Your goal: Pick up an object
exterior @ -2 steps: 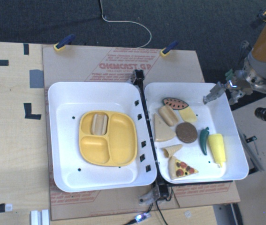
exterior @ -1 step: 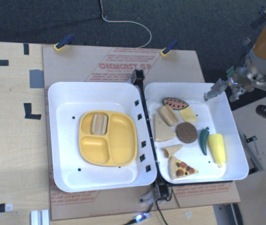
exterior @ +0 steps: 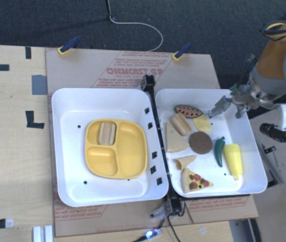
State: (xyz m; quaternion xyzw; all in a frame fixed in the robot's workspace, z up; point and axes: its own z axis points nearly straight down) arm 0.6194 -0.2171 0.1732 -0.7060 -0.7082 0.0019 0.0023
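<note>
- The grey arm with the orange band (exterior: 278, 59) is reaching in from the right of the camera view, and its two-finger gripper (exterior: 229, 106) is hovering over the far right corner of the right shallow white bin (exterior: 247, 135).
- The two grey fingers (exterior: 218, 108) are standing apart with nothing between them; one is pointing towards the toy food, the other is sitting nearer the bin's right wall.
- Toy food is lying in the right bin: a watermelon slice with red flesh (exterior: 188, 110) at the far side, a pale yellow cheese wedge (exterior: 202, 123) just beside it, a tan hot-dog bun (exterior: 180, 124), a beige bread slice (exterior: 176, 141), a round brown cookie (exterior: 201, 142), a green chilli pepper (exterior: 219, 151), a yellow corn cob (exterior: 233, 159), a small beige cone piece (exterior: 185, 161) and a pizza slice with red dots (exterior: 195, 180) at the near side.
- The cheese wedge is lying nearest the gripper, apart from the fingers.
- The left shallow white bin (exterior: 72, 110) is holding a yellow divided plastic plate (exterior: 127, 155), and a tan bread roll (exterior: 106, 133) is resting in its far left compartment.
- Both bins are sitting side by side on a brown cardboard sheet (exterior: 127, 72).
</note>
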